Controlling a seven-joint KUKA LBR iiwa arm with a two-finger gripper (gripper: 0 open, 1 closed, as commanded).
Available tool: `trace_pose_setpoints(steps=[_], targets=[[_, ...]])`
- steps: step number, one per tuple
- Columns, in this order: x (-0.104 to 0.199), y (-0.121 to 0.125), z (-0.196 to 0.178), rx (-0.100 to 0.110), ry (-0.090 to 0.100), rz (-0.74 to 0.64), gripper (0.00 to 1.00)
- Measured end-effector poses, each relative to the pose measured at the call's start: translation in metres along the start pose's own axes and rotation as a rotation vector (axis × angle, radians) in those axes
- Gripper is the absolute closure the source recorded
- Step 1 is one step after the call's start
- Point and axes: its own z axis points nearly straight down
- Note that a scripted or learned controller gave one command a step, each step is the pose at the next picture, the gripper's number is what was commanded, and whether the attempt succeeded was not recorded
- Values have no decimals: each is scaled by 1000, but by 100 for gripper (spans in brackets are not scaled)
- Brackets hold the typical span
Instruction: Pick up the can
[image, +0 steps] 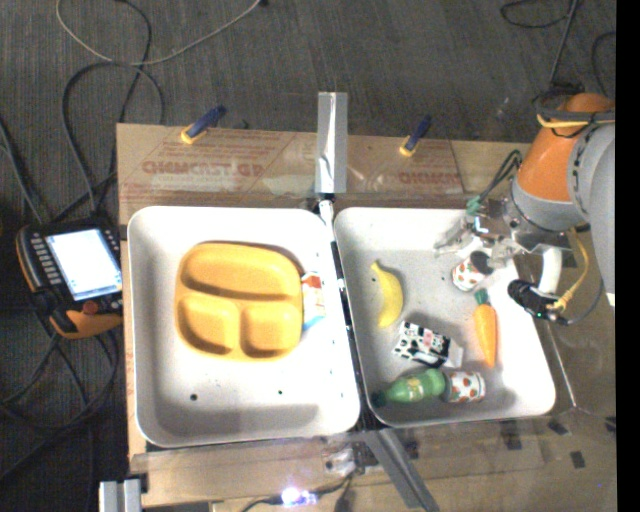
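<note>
Camera view: the gripper (462, 238) hangs over the right bin (520, 400), fingers spread apart and holding nothing. The can (466, 385) lies well below it, touching a green bottle (415, 388). A carrot (485, 333) lies between gripper and can.

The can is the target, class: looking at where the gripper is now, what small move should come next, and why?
Probably a short descent onto the can: the gripper hangs near the right bin's far edge with the can just below it, and the carrot lies close by, so stay clear of it.
</note>
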Motion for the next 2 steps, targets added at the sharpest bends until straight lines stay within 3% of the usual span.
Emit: trace_pose_setpoints(steps=[1, 2], targets=[[1, 4, -15, -14, -3, -3, 100], [0, 4, -14, -11, -4, -3, 0]])
